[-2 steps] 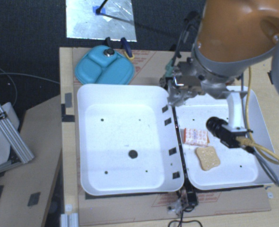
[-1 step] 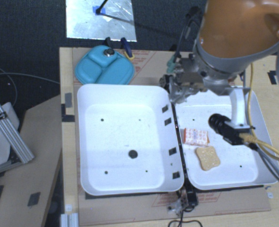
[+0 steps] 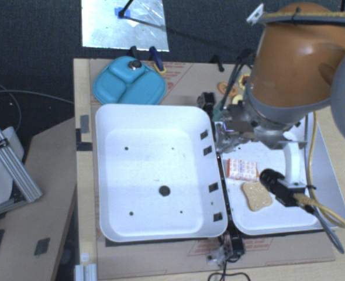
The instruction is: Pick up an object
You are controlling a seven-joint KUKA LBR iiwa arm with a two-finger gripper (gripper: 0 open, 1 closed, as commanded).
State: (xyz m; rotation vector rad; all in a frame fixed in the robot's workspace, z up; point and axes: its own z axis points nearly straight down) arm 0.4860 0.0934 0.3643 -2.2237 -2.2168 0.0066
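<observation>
The striped packet (image 3: 242, 169) lay by the right bin's (image 3: 267, 222) left wall, just nearward of the claw (image 3: 227, 134), whose opening we couldn't tell.

We judged it a robotics lab: an industrial arm (image 3: 301, 57) over a cardboard-topped bench (image 3: 86, 186), aluminium framing (image 3: 11, 165), a metal sheet (image 3: 123, 25), perhaps carpet (image 3: 32, 28) underfoot.

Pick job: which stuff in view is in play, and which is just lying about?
In play: packet, toast slice, both in the right bin.
Lying about: blue tray, metal sheet, both outside the bins.
</observation>
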